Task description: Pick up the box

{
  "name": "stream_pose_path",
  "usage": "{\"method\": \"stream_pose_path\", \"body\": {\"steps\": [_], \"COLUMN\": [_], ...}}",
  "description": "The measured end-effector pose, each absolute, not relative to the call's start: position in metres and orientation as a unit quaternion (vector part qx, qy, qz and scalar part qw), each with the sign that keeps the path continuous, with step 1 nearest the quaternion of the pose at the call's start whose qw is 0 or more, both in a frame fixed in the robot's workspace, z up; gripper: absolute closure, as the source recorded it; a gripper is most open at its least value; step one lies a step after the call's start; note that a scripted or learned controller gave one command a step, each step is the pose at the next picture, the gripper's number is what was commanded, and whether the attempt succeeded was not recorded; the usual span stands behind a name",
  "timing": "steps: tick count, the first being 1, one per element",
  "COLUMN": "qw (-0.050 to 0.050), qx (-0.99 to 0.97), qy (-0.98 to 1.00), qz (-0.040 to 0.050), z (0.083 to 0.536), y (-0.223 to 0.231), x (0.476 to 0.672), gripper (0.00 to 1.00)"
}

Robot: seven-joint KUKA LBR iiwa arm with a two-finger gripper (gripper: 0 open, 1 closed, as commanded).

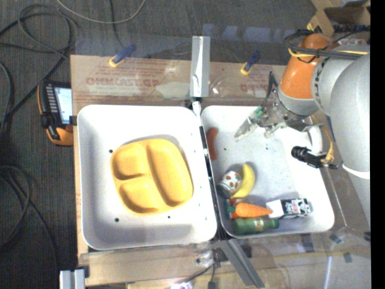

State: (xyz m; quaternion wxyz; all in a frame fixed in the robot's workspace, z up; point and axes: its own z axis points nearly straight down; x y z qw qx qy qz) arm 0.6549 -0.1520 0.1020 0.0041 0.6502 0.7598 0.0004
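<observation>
A single fixed camera hangs above the bench (144, 77) and looks down at a slant, its far side toward the top of the frame. It stands well back, so both white bins sit whole in frame: the left bin (90, 161) on the left and the right bin (283, 167) on the right. Dark floor with loose cables (36, 23) fills the far and left margins. The arm (343, 107) enters from the right edge, large because it rises toward the lens.
</observation>
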Motion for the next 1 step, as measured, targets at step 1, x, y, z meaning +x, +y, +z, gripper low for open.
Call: {"method": "stream_pose_path", "body": {"steps": [1], "qw": [-0.001], "qx": [0.692], "qy": [0.722], "qz": [-0.0004], "z": [0.1469], "y": [-0.1574], "x": [0.62], "gripper": [0.0]}}
